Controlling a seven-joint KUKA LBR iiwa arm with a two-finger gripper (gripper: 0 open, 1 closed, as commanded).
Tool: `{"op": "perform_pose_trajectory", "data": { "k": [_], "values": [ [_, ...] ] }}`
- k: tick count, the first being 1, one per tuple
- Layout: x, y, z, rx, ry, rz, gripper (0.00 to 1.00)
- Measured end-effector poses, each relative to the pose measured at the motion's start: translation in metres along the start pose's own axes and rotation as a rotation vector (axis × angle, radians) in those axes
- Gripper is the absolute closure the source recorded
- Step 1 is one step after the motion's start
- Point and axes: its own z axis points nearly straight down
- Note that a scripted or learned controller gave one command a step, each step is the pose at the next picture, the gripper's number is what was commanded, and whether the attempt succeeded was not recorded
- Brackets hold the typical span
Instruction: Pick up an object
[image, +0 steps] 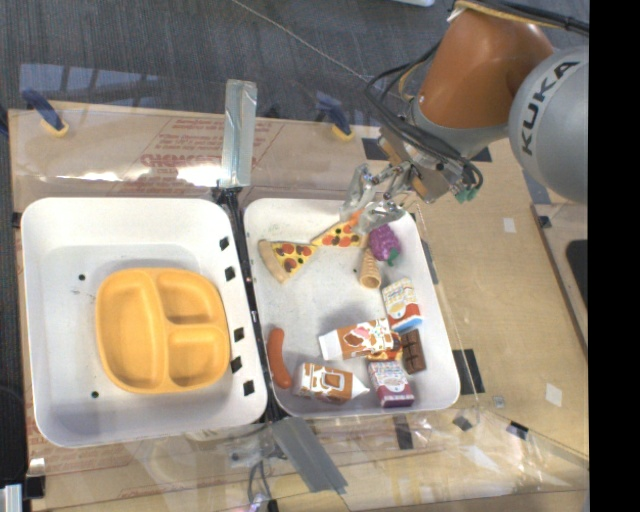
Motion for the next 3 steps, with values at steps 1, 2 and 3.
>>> {"op": "perform_pose_trajectory", "data": {
  "k": [1, 2, 3],
  "values": [
    [-0.024, 0.054, 0.122, -0.012, 0.015, 0.124, 1.00],
    [-0.026, 0.048, 0.146, -0.001, 0.001, 0.454, 1.00],
    [-0.020, 0.063, -0.014, 0.003, -0.006, 0.437, 1.00]
  ]
}}
